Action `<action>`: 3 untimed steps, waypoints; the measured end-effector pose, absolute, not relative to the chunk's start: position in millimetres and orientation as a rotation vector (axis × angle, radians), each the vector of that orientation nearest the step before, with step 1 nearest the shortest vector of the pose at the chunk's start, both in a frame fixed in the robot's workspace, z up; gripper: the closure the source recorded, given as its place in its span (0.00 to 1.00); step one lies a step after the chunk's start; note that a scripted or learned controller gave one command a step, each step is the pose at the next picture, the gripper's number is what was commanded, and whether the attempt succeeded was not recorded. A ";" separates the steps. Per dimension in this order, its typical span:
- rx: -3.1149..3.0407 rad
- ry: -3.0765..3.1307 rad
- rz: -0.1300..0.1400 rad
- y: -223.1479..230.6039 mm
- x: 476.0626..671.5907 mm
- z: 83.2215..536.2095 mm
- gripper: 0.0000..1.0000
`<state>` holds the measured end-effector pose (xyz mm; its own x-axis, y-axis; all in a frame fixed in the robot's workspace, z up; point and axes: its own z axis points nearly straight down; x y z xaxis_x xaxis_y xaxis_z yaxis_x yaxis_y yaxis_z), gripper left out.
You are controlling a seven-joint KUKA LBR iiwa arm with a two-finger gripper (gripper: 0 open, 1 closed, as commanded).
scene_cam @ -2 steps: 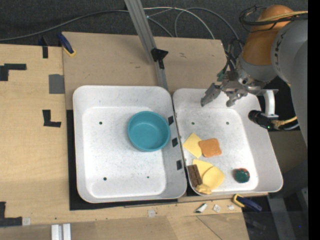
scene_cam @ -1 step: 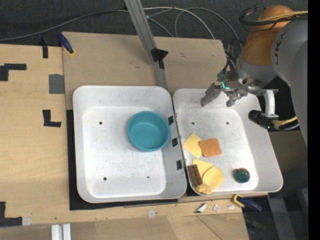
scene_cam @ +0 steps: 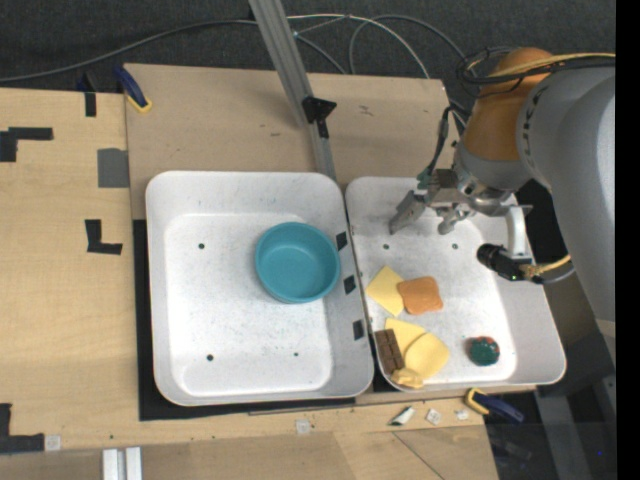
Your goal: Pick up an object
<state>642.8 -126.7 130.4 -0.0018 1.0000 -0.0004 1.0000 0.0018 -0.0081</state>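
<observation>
My gripper point(scene_cam: 425, 218) hangs over the far part of the right bin point(scene_cam: 520, 308), its two grey fingers spread open with nothing between them. Below it in that bin lie an orange square piece point(scene_cam: 420, 295), a pale yellow slice point(scene_cam: 385, 289), more yellow pieces point(scene_cam: 420, 351), a small brown block point(scene_cam: 388, 348) and a dark green round object point(scene_cam: 484, 350). A blue bowl point(scene_cam: 296, 261) sits upright in the left bin point(scene_cam: 190, 328). The gripper is apart from all of them, roughly 70 pixels above the orange piece.
A grey metal pole point(scene_cam: 290, 68) slants across the bench behind the bins. Cables point(scene_cam: 370, 33) run along the back. Blue-and-yellow clamps sit at the far left corner point(scene_cam: 133, 88) and the near right edge point(scene_cam: 490, 404). The arm's body point(scene_cam: 560, 148) fills the right side.
</observation>
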 end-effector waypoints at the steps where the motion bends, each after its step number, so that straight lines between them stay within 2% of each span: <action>1: -2.219 -2.224 0.005 -125.9 642.1 86.0 0.00; 2: -2.217 -2.225 0.004 -125.2 642.7 98.2 1.00; 3: -2.222 -2.225 -0.003 -131.8 646.0 144.2 1.00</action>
<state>646.0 -131.8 144.2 -0.0014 1.0000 -0.0008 1.0000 0.0014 0.0034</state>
